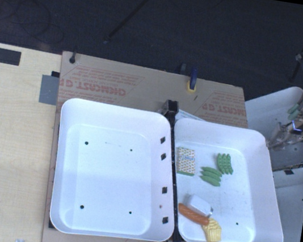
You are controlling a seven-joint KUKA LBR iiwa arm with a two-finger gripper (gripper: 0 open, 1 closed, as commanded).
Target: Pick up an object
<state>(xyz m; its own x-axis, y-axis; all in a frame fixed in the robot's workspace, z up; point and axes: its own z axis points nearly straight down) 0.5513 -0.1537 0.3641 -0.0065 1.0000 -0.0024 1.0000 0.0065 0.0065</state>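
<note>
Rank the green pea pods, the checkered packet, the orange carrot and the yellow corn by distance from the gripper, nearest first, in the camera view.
The gripper sits past the right bin's far right corner.
1. Green pea pods, upper middle of the bin.
2. Checkered packet, by the bin's left wall.
3. Orange carrot and yellow corn, near front edge: too close to call.

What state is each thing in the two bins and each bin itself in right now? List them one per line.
Left bin: flat on the bench, nothing in it.
Right bin: flat on the bench, holds all the items.
Green pea pods: lying loose, untouched.
Patterned packet: lying flat by the divider.
Orange carrot: lying on its side.
Yellow corn piece: lying beside the carrot.
</note>
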